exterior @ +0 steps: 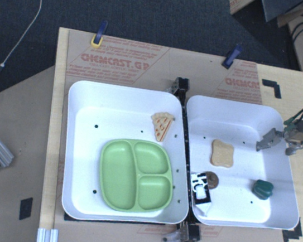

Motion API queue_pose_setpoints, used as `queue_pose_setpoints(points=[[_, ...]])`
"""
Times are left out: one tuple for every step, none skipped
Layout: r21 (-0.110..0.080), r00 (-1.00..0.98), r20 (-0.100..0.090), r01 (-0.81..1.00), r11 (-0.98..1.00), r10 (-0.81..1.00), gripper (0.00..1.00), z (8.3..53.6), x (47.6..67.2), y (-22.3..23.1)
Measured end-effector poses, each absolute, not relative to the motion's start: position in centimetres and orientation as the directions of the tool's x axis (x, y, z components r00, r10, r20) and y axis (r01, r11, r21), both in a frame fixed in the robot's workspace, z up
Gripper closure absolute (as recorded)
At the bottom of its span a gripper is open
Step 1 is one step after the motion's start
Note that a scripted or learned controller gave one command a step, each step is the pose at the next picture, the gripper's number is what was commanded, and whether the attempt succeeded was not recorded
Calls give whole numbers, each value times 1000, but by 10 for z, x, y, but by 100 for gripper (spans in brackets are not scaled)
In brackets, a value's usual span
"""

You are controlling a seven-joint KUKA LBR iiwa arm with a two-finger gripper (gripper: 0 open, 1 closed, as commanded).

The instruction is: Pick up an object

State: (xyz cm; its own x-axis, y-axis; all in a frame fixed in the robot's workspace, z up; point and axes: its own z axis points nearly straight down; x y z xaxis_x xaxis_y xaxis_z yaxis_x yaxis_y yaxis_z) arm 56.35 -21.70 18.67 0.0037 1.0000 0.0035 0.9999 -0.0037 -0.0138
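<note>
gripper (275, 140) hanging over right bin (272, 220) upper right edge, finger state unreadable, grasping nothing visibly. toast slice (222, 153), green block (263, 188) lying loose in bin. pick not yet begun.

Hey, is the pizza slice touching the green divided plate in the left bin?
Apart. The camera view shows a strip of white bin floor between the pizza slice and the green divided plate's upper rim.
</note>
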Motion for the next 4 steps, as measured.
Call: queue_pose_setpoints(points=[[0,0,0,1000,0,1000,0,194,567,-217],[-6,-2,2,1000,2,1000,0,143,576,-217],[-4,0,2,1000,0,1000,0,92,576,-216],[1,-1,0,1000,1,1000,100,104,577,-217]])
